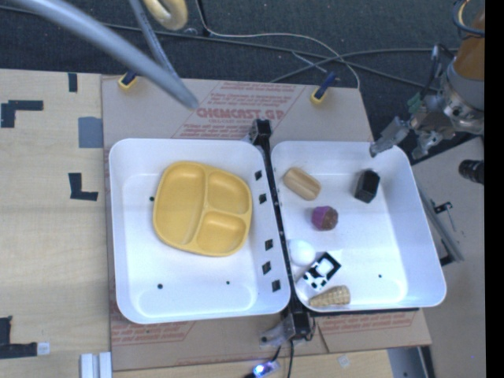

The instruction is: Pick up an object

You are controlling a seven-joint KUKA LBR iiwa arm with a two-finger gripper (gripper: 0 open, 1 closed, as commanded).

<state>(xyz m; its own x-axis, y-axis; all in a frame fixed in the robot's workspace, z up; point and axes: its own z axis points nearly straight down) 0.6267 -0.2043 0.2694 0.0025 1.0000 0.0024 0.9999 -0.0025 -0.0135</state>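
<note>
White bins sit side by side on the surface [47, 211]. Left bin [134, 290]: one yellow divided plate [202, 209], lying flat, upper centre.

Right bin [409, 250] contents:
- tan roll [302, 183], upper left, near the divider
- black block [366, 186], upper right, well apart from the roll
- purple lump [324, 217], centre, below and between those two
- white ball [302, 251], lower left by the divider
- black-and-white tag piece [322, 269], just beside the ball
- cone [329, 296], lying on its side near the bottom rim, just below the tag piece

Claw [391, 138] sits at the upper right corner of the right bin, over the rim, apart from every object. Nothing seen between the fingers. Open or closed: cannot tell, too blurred and dark. Arm [465, 69] enters from the right, orange band visible at the frame edge.
</note>
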